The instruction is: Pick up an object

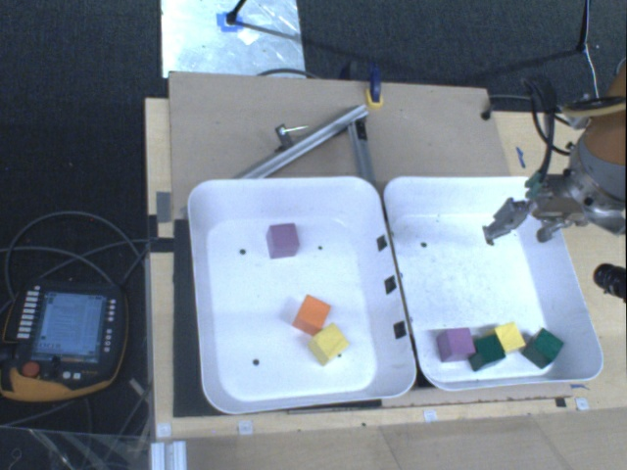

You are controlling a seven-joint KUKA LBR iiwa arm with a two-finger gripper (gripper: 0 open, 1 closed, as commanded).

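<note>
Gripper [515,233] released, two grey fingers spread apart with nothing between them, poised over the upper part of the right bin [568,272]. Grey metal wrist and arm behind it, entering from the view's right edge.

Two shallow white bins, smooth plastic with rounded corners, side by side and touching along their inner rims: one beneath the gripper, the left bin [211,262] beyond it toward the view's left.

Seven small blocks in all, cube-shaped with matte faces: two purple, two yellow, two green, one orange.

Four of them well apart from the gripper, toward the view's lower edge, in a row along the right bin's bottom wall: purple block [455,343], then dark green block [486,351] touching it, then yellow block [509,336] just behind that one, then second green block [543,347] nearest the corner. All resting on the bin floor, none grasped.

Three more well away from the gripper in the other bin: far purple block [282,240] alone, about level with the gripper; orange block [313,313] and far yellow block [329,344] lower down, corners touching.

Further off: one bare metal bar [304,143] lying aslant on a flat brown board [431,125] above the bins; one crinkled shiny foil sheet [230,23] on dark carpet; one handheld control pendant [64,341] with a screen and coiled cable.
</note>
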